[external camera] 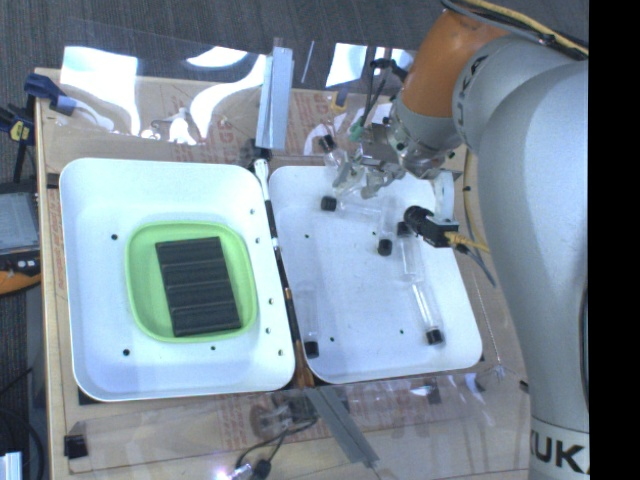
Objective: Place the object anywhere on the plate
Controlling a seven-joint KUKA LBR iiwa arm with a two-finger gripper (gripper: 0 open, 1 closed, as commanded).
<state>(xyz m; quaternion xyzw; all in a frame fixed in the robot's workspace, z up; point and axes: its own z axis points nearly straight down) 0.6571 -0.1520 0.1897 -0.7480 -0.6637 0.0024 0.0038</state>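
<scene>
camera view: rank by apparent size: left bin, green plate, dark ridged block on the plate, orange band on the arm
1. left bin
2. green plate
3. dark ridged block and orange band: look alike in area; the band sits higher, nearer the camera, so unranked.

fixed overhead camera, slanted, bins (270,268) below

Two white bins (90,198) side by side, cardboard-topped bench (150,438), grey carpet (200,8)
</scene>
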